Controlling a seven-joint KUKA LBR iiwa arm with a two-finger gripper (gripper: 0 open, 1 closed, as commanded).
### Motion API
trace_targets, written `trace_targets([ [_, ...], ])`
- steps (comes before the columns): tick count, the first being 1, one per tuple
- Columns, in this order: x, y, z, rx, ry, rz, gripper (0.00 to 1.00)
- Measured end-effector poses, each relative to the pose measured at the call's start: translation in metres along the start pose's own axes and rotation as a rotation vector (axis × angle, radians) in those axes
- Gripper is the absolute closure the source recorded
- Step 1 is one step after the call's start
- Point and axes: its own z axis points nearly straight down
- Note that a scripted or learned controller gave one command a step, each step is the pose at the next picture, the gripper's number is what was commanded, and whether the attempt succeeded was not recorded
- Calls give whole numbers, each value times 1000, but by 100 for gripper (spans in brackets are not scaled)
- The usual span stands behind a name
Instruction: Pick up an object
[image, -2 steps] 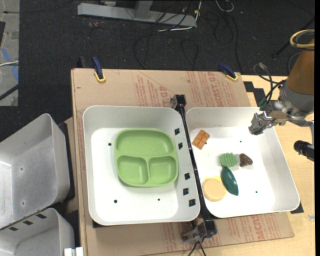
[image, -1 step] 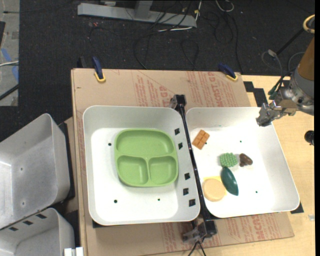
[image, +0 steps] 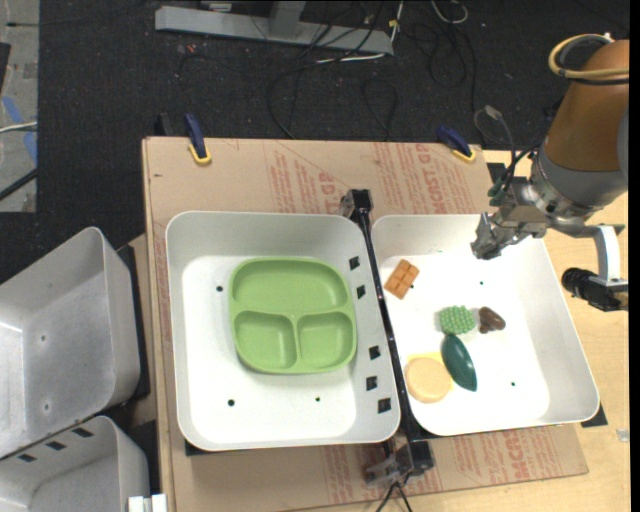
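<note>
Right bin (image: 560, 400): orange block (image: 401, 278) left of end effector (image: 487, 247), grip state unclear.

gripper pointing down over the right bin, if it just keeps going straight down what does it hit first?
Most likely bare floor of the right bin near its back edge. The gripper hangs apart from the orange block, green bumpy ball and brown piece. Depth is hard to judge from this slanted view.

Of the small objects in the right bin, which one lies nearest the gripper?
The brown piece, directly below the gripper. The orange block, bumpy green piece, dark green piece and yellow disc lie farther off.
</note>
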Motion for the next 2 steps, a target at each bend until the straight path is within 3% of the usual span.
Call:
trace_targets([
  [2, 101, 5, -2, -1, 1, -2, 100],
])
